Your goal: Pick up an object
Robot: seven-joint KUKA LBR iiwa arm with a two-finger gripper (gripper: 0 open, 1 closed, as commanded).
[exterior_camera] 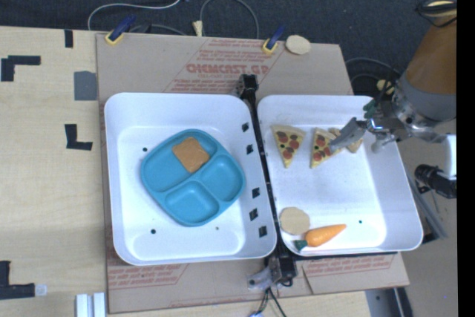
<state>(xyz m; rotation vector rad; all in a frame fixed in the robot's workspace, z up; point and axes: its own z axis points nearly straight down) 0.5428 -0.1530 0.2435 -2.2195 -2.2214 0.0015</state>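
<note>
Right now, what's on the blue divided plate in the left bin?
One tan, toast-like square lies in the upper compartment of the blue divided plate. The two lower compartments show bare blue. Whatever is beneath the square and beneath the plate is covered.

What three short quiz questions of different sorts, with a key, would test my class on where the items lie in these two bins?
1. True or false: the tan square lies on the blue divided plate in the left bin.
2. Multiple choice: the carrot in the right bin lies nearest the camera view's A) top edge, B) bottom edge, C) left edge.
3. How many pizza slices are in the right bin, and which one is next to the gripper?

Key
1. True.
2. B.
3. Two; the right-hand slice, not the left-hand slice.
</note>
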